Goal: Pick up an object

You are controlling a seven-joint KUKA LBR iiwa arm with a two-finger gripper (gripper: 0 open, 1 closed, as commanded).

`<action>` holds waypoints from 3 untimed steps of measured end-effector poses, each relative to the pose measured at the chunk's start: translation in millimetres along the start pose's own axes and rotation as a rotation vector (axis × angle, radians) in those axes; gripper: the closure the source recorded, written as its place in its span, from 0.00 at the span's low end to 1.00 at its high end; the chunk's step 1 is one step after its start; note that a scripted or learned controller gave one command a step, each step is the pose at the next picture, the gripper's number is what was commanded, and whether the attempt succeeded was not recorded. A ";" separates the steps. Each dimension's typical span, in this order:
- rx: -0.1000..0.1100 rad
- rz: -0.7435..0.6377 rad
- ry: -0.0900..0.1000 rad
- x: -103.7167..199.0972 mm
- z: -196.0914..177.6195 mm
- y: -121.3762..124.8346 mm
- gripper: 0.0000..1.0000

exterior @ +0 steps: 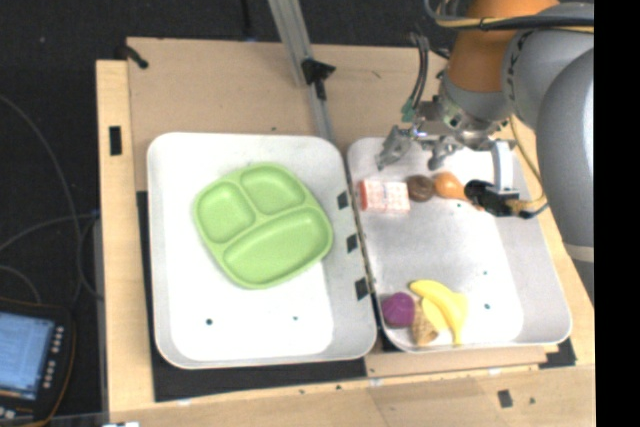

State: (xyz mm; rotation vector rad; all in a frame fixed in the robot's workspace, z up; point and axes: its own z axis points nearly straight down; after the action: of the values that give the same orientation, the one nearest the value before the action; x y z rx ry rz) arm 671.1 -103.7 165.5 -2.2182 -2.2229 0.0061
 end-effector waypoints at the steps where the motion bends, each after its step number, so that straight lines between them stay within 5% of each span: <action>1: 0.000 0.000 0.000 6.6 46.1 -0.7 0.00; 2: -0.008 0.000 0.000 5.4 31.1 1.3 1.00; 3: -0.011 -0.001 0.001 5.5 -34.3 1.4 1.00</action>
State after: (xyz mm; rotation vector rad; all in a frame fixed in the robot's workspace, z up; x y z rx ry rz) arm 672.6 -98.2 199.7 -2.2226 -2.2290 -0.0072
